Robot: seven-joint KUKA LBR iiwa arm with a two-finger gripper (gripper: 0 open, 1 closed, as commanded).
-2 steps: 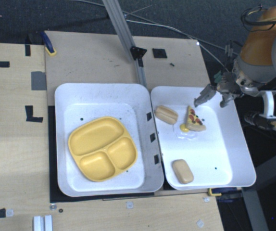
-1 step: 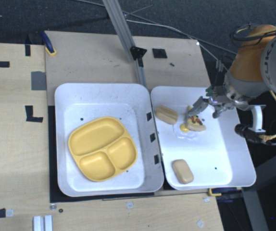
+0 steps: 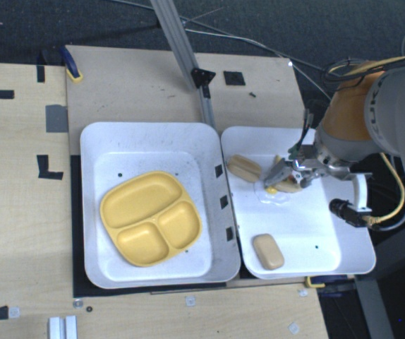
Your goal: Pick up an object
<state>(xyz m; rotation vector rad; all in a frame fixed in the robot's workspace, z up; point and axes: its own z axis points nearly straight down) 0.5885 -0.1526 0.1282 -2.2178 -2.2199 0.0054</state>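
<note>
My gripper (image 3: 279, 178) is low over the upper middle of the right bin (image 3: 343, 260), reaching in from the right. A small brown and yellow object (image 3: 288, 184) lies right under its tip, partly hidden by it. I cannot see whether that object is held. A tan oval block (image 3: 245, 168) lies just left of the gripper, near the bin's left wall. A second tan block (image 3: 267, 251) rests near the bin's front edge, well apart from the gripper.
The left bin (image 3: 97, 147) holds a yellow divided plate (image 3: 151, 217). A grey metal pole (image 3: 181, 41) slants down to the gap between the bins. Cables (image 3: 382, 210) loop along the right bin's right side.
</note>
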